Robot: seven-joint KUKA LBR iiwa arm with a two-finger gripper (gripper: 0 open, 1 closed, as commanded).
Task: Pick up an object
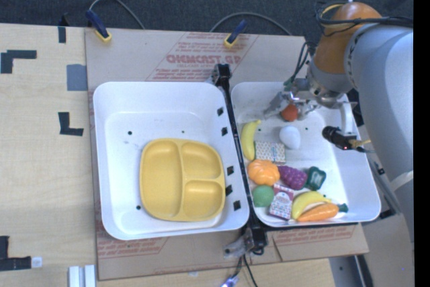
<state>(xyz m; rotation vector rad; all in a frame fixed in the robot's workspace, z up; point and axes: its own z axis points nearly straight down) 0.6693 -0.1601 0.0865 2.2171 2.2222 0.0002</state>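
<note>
One small round orange-red toy ball (289,113) sits at the upper end of the right-hand shallow white plastic bin (363,175), and it looks the likeliest target, since the grey two-finger gripper (293,104) is right on top of it. The ball shows just at the gripper's six o'clock, touching or all but touching the metal tips; whether it lies between them or merely beneath them cannot be told from this slant, nor whether the gripper is spread or closed. I would not call it held.

As a judgement, the step in hand is the descent or the closing on this ball, with the lift not yet made. The next move calls for a firm close centred on the ball, then a straight rise; a round, smooth thing like this may well roll or squirt out sideways if the tips meet it off-centre.

At the ball's six o'clock, near but apart, lies a white egg-shaped toy (290,137). At about eight o'clock a yellow plastic banana (249,138) rests along the bin's left wall. Further toward six o'clock the other toy foods crowd together, an orange rounded fruit (263,172) and a purple bunch of grapes (293,177) among them, well apart from the gripper.

At nine o'clock, in the left-hand white bin (111,111), lies a yellow divided plastic plate (181,179).
</note>
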